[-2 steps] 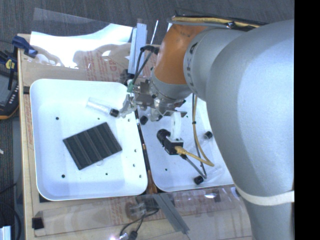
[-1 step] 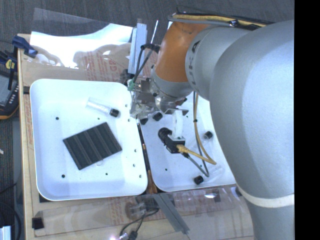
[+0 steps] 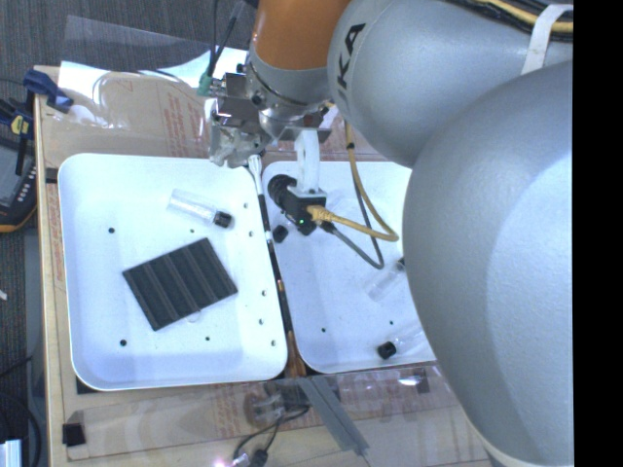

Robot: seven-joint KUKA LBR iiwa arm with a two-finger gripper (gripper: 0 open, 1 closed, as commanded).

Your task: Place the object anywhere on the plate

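Arm (image 3: 458, 163): you see its grey bulk filling the right half of the frame, the orange band at top centre.
Gripper (image 3: 234, 149): you find it at upper centre, over the far edge of the left bin near the seam between the bins.
Fingers: you cannot tell whether they are apart or together.
Plate (image 3: 180, 282): dark, ribbed, lying flat in the lower middle of the left bin (image 3: 88, 358), turned at a slant.
Object (image 3: 200, 208): a clear tube with a black cap, lying on the left bin's floor just above the plate, apart from it and below the gripper.
Right bin (image 3: 331, 339): you see a small black piece (image 3: 386, 350) near its lower edge.
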